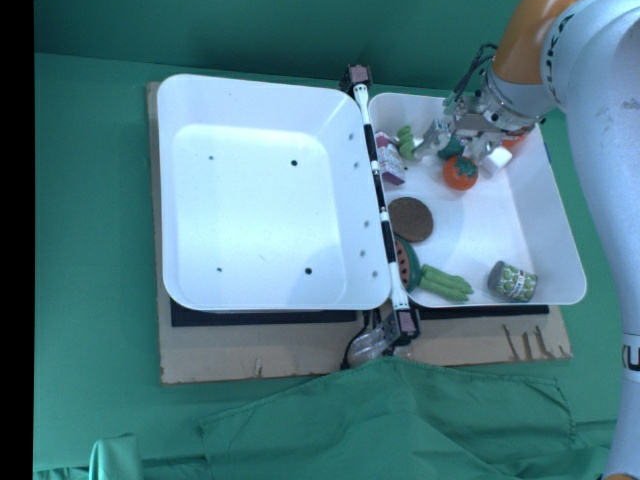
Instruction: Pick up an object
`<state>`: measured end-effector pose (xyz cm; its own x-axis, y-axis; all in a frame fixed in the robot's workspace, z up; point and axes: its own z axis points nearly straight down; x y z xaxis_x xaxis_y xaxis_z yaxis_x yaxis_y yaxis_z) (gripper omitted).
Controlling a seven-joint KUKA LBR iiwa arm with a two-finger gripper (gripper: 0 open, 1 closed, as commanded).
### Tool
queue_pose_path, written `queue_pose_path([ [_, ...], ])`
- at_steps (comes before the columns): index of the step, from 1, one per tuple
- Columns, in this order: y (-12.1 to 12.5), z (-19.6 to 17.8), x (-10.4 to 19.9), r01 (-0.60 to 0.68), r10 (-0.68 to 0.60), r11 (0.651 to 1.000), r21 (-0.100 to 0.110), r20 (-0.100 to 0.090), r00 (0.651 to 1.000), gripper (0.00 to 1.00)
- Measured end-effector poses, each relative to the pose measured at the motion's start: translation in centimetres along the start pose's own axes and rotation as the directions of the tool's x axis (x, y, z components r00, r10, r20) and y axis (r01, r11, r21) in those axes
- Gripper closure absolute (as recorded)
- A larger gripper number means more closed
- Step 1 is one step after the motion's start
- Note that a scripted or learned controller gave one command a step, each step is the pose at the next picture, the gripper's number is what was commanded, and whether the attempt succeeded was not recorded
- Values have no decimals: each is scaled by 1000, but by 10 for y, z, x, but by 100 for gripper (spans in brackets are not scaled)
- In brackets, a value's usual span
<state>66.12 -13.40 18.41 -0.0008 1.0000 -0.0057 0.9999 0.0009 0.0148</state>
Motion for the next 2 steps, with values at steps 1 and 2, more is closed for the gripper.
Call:
queue_pose_path([
  [1,2,0,-25,-4,4,1000,2,-3,1000,0],
  [2,-54,-3,3,-5,5,1000,-1,1,1000,0],
])
